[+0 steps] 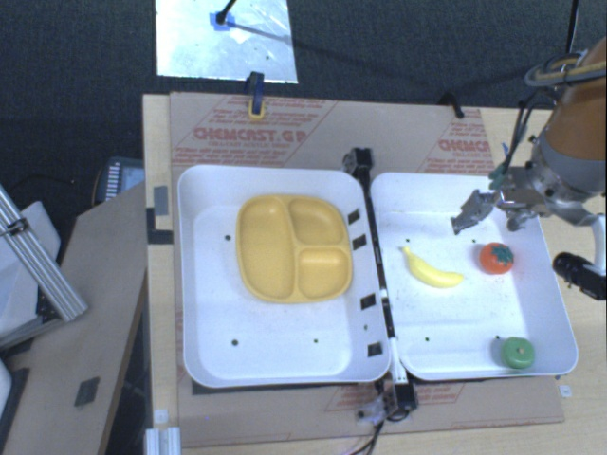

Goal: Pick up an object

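In the right bin (446, 354) lie a yellow banana (433, 270), a red tomato (495, 258) and a green round fruit (517, 352) near the front right corner. My gripper (490, 221) hangs over the bin's back right part, just above and behind the tomato. It is open, with one finger pointing left toward the bin's middle, and nothing sits between its fingers. The banana lies to the gripper's front left.
A yellow divided plate (292, 247) rests in the left bin (204, 349). A black divider (372, 263) runs between the bins. A silver sheet (226, 27) lies on the dark floor at the back.
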